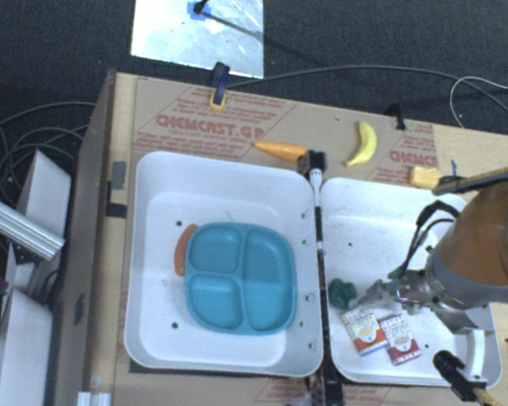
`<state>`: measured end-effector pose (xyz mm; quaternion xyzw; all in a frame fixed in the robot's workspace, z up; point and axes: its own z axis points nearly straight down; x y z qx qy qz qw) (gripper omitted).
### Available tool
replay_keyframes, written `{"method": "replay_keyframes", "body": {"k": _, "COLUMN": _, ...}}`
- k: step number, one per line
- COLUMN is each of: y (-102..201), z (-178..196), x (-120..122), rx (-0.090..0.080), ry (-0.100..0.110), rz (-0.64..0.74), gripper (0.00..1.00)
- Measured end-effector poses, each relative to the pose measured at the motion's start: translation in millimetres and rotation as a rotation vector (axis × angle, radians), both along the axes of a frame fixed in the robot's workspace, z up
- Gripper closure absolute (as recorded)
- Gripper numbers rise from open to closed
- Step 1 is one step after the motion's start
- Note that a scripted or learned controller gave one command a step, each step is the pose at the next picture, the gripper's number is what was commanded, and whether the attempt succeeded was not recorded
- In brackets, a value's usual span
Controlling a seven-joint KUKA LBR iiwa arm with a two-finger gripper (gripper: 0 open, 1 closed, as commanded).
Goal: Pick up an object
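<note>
In the right bin (pixel 373 203) a small green object (pixel 342 294) lies near the left wall. Two small red-and-white cartons, one (pixel 362 329) and the other (pixel 400 340), lie side by side near the front. My gripper (pixel 388 293) hangs low over the bin, just right of the green object and just above the cartons. Nothing shows as held in it. The grey arm with its orange band (pixel 489 237) reaches in from the right.
The left bin (pixel 158 232) holds a blue divided plate (pixel 241 276) with a brown sausage (pixel 180 247) at its left side. On the cardboard behind the bins lie a banana (pixel 364 144), a carrot (pixel 279 151) and a yellow block (pixel 424 177).
</note>
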<state>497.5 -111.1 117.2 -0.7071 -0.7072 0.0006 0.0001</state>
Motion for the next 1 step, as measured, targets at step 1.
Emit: {"method": "replay_keyframes", "body": {"k": 1, "y": -47.6, "z": 74.7, "x": 116.3, "rx": -0.001, "ry": -0.007, "rz": 0.004, "gripper": 0.00}}
